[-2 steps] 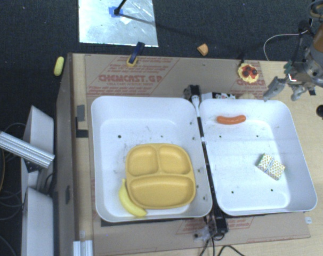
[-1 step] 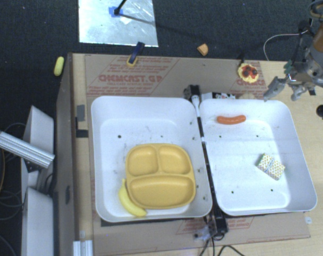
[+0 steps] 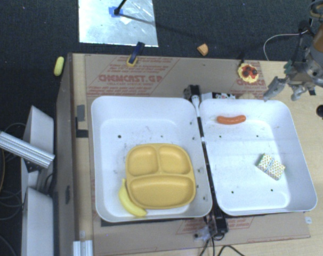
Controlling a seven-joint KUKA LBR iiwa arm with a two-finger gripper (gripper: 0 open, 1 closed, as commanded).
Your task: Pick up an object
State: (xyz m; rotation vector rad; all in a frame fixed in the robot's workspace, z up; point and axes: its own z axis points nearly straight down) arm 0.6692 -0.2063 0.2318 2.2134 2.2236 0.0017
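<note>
Nothing picked yet: gripper (image 3: 285, 88) spread, holding nothing, above right bin (image 3: 297, 143) back corner; hot dog (image 3: 231, 120), patterned block (image 3: 271, 167) lie untouched; grasp remains.

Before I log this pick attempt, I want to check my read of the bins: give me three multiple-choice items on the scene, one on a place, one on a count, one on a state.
1. Where does the hot dog lie?
A. in the left bin
B. near the far wall of the right bin
C. on the yellow tray

2. How many compartments does the yellow tray have?
A. two
B. three
C. five

3. How does the gripper stand relative to the bins?
A. beyond the right bin's far right corner, open, holding nothing
B. down in the left bin, shut on the banana
C. pressed on the patterned block

Answers: 1 B, the hot dog rests just inside the right bin's far wall. 2 B, two small sections sit above one large one. 3 A, its fingers are spread over the bench past the corner, with nothing between them.
</note>
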